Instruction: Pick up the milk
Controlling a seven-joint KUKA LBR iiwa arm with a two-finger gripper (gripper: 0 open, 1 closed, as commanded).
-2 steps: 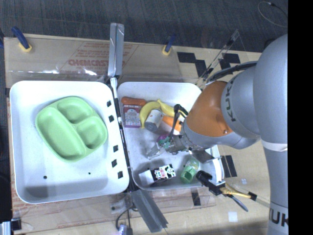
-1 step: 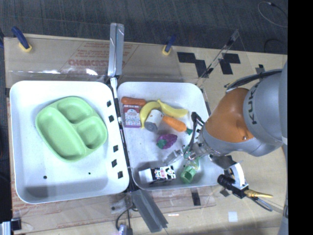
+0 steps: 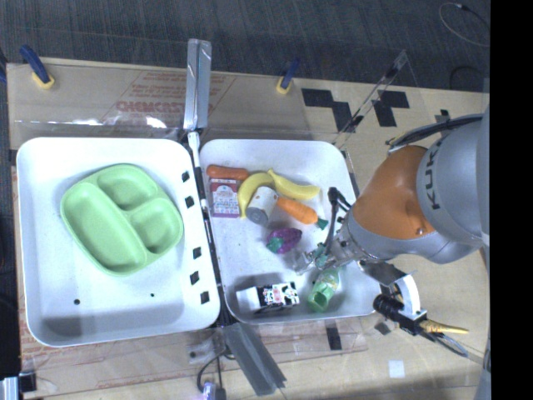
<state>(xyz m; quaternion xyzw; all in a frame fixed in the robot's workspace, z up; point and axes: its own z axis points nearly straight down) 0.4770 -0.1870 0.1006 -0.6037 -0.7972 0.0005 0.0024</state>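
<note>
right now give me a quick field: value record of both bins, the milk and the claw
left bin: holds a green divided plate
right bin: holds the milk carton, a banana, a carrot, a purple item, a green bottle and a red and white packet
milk carton: lying on its side by the near wall, left of the green bottle
claw: low over the right bin, above the green bottle, right of the milk carton
milk status: not lifted, apart from the claw
</note>
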